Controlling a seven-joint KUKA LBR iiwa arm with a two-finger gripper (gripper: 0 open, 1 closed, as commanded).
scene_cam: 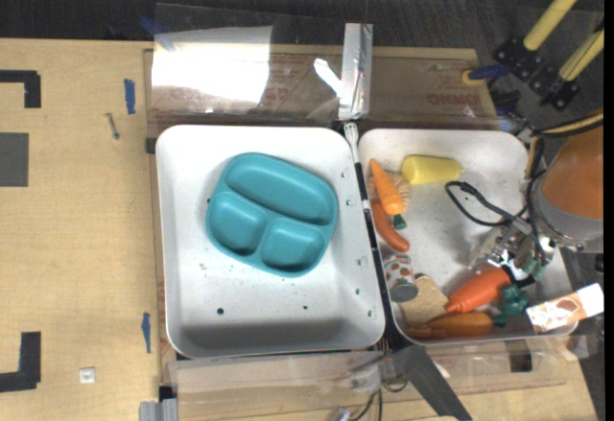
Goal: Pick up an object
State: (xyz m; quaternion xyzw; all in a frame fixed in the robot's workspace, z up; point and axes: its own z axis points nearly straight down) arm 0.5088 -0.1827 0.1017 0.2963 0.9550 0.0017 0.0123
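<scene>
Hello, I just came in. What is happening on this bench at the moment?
A grey robot arm with an orange band reaches in from the right, and its gripper is low in the right bin, just above a toy carrot. That bin also holds a yellow piece and two more carrots by its left wall. The left bin holds a teal divided tray. No grasp is visible yet.

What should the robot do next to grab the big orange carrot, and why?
Probably lower a bit more. The gripper sits just above the big carrot in the right bin, near its leafy green end, and nothing shows it holding the carrot yet. Whether it is open is hard to tell.
</scene>
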